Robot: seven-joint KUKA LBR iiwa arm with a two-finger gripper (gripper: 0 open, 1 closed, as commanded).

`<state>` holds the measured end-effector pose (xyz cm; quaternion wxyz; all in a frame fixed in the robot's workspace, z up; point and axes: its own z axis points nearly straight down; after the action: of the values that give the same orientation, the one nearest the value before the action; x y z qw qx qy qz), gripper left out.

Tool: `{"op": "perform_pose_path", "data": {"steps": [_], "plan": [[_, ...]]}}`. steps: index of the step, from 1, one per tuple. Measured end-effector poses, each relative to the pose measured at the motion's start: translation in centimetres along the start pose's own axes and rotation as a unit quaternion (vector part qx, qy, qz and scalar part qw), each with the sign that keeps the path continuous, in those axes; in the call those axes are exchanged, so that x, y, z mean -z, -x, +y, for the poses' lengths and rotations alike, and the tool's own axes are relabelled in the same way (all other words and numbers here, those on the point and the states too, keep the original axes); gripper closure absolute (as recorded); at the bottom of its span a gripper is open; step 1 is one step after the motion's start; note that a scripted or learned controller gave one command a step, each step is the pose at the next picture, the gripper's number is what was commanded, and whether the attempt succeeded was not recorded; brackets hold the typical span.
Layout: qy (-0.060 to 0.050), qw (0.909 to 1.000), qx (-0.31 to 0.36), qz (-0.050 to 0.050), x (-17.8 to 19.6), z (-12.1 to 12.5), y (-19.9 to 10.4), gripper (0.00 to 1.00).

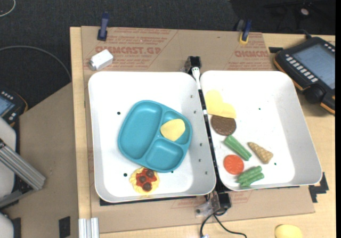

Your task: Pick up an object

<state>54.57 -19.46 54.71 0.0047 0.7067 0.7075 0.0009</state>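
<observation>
Camera view is looking down on two white bins sitting side by side, the left bin (101, 125) and the right bin (282, 104), touching along their inner walls. Lying in the left bin is a blue divided tray (141, 136), carrying a pale yellow oval piece (173, 129) in its right compartment, and a small pizza toy (144, 180) is resting just beside the tray's lower edge. Sitting in the right bin, clustered toward its left and lower part, are a yellow slab (218, 104), a brown patty (223, 124), a green pod (237, 147), a tan cone (260, 152), a red tomato slice (233, 164) and a green bundle (250, 175). Judging by this, the pick is only beginning: nothing is being lifted. The gripper's opening and load cannot be told, nor how any object is lying relative to it. The next move is calling for choosing a target standing apart from its neighbours, perhaps the tan cone.
</observation>
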Motion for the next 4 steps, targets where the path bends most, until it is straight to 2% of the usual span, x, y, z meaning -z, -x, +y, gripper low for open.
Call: {"op": "perform_pose_path", "data": {"steps": [1, 2, 3, 4], "plan": [[-0.007, 1.0, -0.002, 0.003, -6.8, -4.9, -0.6, 1.0], [-0.009, 0.9999, -0.001, 0.004, -15.8, -6.9, -2.2, 1.0], [-0.006, 1.0, -0.003, 0.003, -18.9, -6.9, 3.1, 1.0], [-0.002, 1.0, -0.001, 0.001, -17.5, -6.7, 2.9, 1.0]]}}
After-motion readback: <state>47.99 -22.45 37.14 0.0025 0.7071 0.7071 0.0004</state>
